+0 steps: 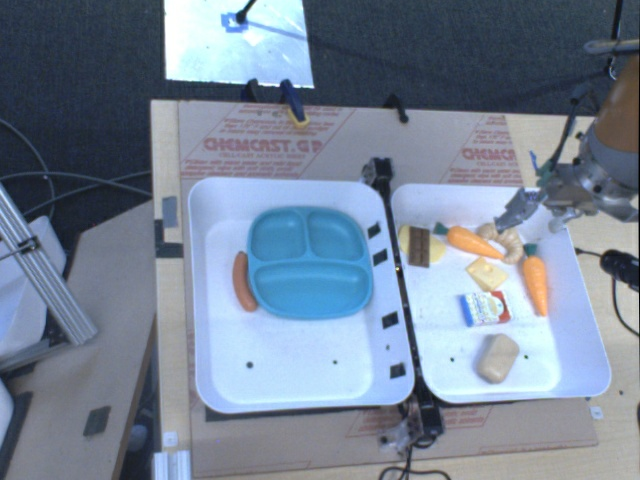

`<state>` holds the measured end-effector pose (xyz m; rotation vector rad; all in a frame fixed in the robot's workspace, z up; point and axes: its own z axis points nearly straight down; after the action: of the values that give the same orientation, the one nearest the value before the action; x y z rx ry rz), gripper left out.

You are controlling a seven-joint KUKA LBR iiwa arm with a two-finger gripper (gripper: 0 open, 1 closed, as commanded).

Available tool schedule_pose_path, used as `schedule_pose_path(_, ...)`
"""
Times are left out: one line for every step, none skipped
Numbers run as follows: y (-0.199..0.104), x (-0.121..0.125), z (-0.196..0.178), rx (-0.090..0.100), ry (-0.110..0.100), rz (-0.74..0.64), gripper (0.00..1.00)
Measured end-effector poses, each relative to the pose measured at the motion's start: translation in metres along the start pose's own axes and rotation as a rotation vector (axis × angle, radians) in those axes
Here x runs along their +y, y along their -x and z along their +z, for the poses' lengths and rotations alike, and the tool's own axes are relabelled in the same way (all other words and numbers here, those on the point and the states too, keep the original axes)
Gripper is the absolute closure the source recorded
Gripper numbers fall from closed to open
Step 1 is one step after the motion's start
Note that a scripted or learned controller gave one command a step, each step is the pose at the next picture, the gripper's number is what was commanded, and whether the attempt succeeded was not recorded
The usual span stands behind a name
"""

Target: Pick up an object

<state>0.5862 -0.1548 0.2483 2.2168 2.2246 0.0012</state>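
Just under the tool (527,211), touching its tips, lies a small tan piece (500,238), with a carrot (474,242) stretching away to its left. Whether the tool is wide or narrow I cannot tell.

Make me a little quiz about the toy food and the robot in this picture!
1. True or false: the hot dog lies inside the blue plate.
2. How many carrots are in the right bin?
3. The gripper is above which bin: A) left bin, B) right bin?

Key
1. False. It lies beside the plate, on the bin floor.
2. Two: one carrot near the middle, another carrot toward the right wall.
3. B.
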Motion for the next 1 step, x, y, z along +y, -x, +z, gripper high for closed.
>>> schedule_pose_path(0.0413, -0.0333, 0.1421, 0.002, -0.015, 0.007, 0.00)
